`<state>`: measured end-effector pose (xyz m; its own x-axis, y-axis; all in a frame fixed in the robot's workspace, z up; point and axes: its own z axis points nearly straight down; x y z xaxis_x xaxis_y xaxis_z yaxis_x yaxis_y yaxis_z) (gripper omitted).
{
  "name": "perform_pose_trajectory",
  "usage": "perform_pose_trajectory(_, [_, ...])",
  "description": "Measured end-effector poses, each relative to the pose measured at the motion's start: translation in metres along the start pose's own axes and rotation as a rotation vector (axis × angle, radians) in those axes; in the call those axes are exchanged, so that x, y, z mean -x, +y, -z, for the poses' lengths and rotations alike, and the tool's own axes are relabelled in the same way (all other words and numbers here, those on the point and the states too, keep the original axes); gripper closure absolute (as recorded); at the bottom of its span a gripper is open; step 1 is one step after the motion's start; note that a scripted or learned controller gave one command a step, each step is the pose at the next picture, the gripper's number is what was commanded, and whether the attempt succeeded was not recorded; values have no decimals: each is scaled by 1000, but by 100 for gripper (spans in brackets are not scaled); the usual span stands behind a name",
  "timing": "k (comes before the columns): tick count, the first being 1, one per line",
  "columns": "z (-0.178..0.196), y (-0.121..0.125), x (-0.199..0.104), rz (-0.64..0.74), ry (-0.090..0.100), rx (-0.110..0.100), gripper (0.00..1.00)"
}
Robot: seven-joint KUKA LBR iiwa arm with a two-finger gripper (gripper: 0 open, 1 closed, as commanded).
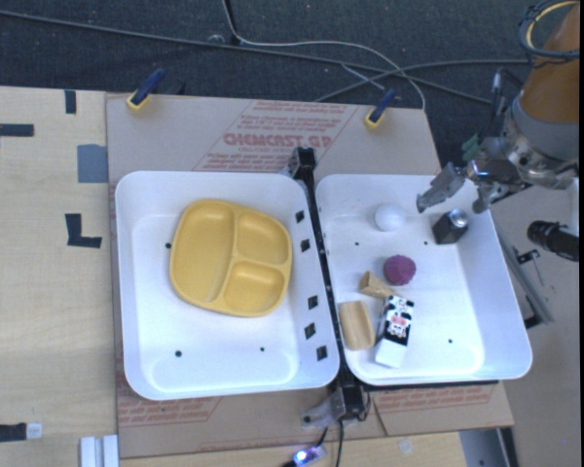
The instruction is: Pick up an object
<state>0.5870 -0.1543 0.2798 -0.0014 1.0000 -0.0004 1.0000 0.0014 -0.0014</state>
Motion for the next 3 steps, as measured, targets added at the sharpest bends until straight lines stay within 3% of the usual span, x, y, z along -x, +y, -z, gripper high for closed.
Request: perform_pose_trajectory(3, [-171,11,-8,0,0,-7,0])
